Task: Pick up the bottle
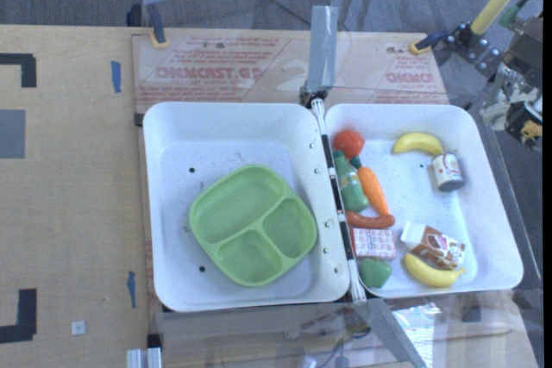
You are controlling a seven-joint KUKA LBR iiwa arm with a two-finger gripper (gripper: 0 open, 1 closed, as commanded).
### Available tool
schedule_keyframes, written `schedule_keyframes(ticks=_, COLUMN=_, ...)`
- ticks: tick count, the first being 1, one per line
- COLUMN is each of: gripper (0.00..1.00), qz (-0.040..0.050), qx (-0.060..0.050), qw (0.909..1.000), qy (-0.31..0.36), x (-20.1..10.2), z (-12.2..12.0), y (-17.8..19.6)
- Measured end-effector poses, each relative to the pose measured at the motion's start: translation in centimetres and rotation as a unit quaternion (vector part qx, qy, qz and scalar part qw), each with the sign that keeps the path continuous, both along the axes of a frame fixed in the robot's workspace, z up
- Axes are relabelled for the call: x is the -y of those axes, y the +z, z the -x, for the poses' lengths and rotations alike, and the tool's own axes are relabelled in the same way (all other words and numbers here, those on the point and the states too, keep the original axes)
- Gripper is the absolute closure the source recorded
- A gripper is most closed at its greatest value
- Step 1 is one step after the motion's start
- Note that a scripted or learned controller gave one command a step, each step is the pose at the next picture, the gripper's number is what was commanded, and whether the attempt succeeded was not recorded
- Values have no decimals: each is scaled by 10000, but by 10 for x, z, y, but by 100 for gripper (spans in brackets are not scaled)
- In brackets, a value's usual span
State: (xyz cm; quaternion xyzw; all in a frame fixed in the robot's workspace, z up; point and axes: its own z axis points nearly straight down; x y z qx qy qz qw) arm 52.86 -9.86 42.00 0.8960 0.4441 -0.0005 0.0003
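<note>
Two shallow white bins, speckled plastic with rounded corners, sit side by side on a tan bench.

- Left bin (164, 142): holds one light green plate (252, 225). It is matte plastic, rounded, split into three compartments and turned at an angle.
- Right bin (483, 185): cluttered with toy food.
- Bottle (349, 185): small, green, glossy plastic with a coloured label. It lies on its side along the right bin's left wall, long axis running near to far.
- Crowding the bottle:
  - red round tomato (348, 142) at its far end
  - orange tapered carrot (373, 189) just beside it on the right
  - reddish sausage (371, 221) across its near end
- Nearer than the sausage: a pink flat packet (374, 243), then a dark green rounded piece (375, 271).
- Near right: a small printed carton (435, 246) touching a yellow banana (429, 271).
- Far right: a second banana (418, 142) and a short metal-look can (447, 171) on its side.
- Behind the bins: a printed cardboard sheet (216, 69) and a grey upright post (322, 47).
- Gripper (517, 103): at the right edge, outside the right bin and well apart from the bottle. It is blurry and cut off, so I cannot tell if it is spread or closed.
</note>
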Motion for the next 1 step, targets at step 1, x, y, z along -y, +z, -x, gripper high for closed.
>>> schedule_keyframes(ticks=1, gripper=100, qz=1, qx=-1, qw=9850, qy=-1727, x=-45, z=-70, y=15)
